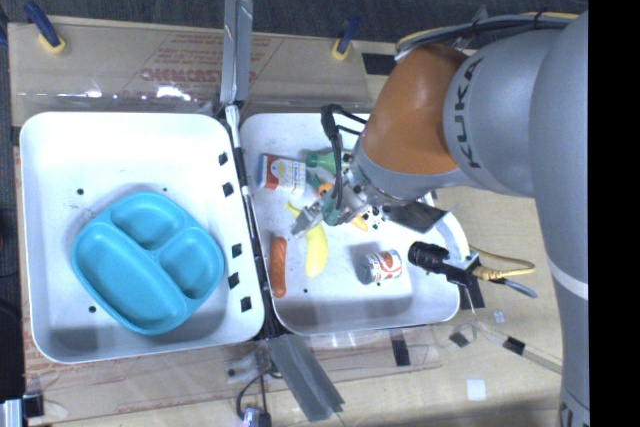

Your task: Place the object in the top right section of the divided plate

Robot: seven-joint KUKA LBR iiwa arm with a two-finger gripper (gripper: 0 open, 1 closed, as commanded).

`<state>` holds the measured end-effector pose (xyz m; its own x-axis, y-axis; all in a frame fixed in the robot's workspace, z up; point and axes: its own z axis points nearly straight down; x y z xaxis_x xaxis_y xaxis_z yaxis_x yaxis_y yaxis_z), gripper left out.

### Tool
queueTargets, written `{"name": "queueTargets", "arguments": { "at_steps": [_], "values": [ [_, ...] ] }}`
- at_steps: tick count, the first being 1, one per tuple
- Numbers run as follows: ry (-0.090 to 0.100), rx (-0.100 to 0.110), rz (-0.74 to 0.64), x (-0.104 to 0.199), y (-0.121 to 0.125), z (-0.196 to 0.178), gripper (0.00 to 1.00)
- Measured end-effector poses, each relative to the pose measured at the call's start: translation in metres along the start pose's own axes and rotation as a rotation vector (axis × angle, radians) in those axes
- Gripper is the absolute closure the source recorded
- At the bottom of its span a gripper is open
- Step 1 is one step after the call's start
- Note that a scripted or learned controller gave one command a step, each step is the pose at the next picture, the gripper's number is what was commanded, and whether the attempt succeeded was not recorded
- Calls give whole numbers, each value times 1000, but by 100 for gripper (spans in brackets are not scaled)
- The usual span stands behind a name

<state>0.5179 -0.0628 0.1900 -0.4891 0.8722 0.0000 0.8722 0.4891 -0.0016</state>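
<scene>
A blue divided plate with three sections lies in the left bin. My gripper hangs low over the middle of the right bin, just above a yellow banana and beside a white bottle with an orange and blue label. An orange carrot lies near the right bin's left wall, and a small red and white can sits to the right of the banana. A green item is partly hidden under the wrist.
The grey and orange arm covers the right bin's upper right part. A grey divider bar runs between the bins. Blue clamps hold the bench's far edge.
</scene>
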Motion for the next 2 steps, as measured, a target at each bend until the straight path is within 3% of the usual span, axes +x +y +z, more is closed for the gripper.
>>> {"name": "queueTargets", "arguments": {
  "at_steps": [1,2],
  "values": [
    [3,4,-53,70,17,1,100],
    [1,3,-62,100,49,1,100]
  ]
}}
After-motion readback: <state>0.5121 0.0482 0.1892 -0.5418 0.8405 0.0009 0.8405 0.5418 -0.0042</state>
